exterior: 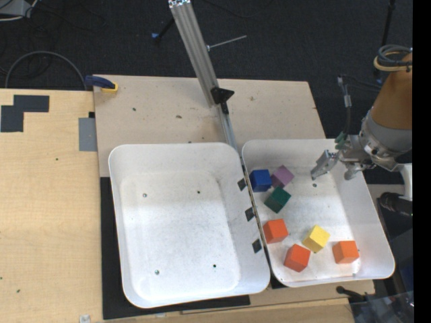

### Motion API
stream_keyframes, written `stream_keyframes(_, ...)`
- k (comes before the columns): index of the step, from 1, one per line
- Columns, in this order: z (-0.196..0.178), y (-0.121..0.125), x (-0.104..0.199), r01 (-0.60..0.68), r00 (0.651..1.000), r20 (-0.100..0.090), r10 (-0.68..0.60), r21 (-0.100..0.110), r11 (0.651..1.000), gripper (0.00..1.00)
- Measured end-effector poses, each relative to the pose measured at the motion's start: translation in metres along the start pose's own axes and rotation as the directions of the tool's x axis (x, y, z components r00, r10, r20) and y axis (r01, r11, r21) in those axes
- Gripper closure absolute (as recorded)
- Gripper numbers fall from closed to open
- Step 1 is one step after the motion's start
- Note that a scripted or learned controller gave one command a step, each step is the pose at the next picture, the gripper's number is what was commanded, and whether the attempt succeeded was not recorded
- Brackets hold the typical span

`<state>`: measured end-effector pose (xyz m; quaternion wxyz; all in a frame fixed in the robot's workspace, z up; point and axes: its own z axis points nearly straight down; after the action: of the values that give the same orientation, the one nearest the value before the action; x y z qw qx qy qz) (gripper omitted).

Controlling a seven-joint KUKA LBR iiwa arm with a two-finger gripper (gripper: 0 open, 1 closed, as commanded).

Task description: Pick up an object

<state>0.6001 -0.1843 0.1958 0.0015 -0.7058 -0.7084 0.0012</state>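
Observation:
Several small blocks lie in the right bin (377, 221): a blue one (260, 180), a purple one (283, 175), a dark green one (277, 199), a yellow one (316, 238), and three orange-red ones (275, 231) (297, 257) (345, 252). My gripper (335, 167) hangs over the upper right part of that bin, to the right of the purple block and apart from all blocks. Its two fingers are spread, with nothing between them.
The left bin (135, 180) lies beside the right one, with black clips along the shared edge. A slanted aluminium bar (199, 52) rises behind the bins. A blue-and-yellow clamp (101, 83) sits at the bench's far left corner.

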Motion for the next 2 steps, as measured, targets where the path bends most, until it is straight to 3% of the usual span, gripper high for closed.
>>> stream_keyframes(1,0.000,0.000,0.000,0.000,1.000,0.000,0.000,0.000,1.000,0.00)
stream_keyframes(2,0.001,-0.027,0.036,0.000,1.000,-0.002,0.001,0.002,1.000,0.00)
